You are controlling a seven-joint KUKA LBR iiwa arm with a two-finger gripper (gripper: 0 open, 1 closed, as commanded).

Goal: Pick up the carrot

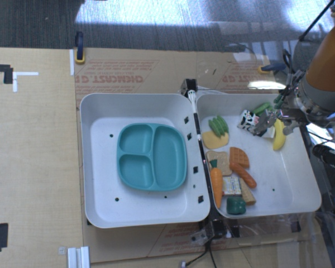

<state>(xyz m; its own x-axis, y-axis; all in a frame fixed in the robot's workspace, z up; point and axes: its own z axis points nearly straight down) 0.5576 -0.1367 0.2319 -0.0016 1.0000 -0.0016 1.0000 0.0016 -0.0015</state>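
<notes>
The carrot (pixel 216 186) is a slim orange piece with a green top. It lies along the left wall of the right bin (pixel 301 200), near the front, with its tip pointing to the front edge. My gripper (pixel 274 118) hangs over the back right part of that bin, well away from the carrot. It is close to a yellow banana (pixel 278 136) and a black-and-white toy (pixel 247 119). The grey arm with its orange band (pixel 329 60) comes in from the right.
Around the carrot lie a green pea pod (pixel 218 125), a tan slice (pixel 215 140), a waffle (pixel 239 157), an orange sausage (pixel 246 178), crackers (pixel 233 185) and a dark green piece (pixel 235 206). The left bin (pixel 95 149) holds a teal divided plate (pixel 152 156).
</notes>
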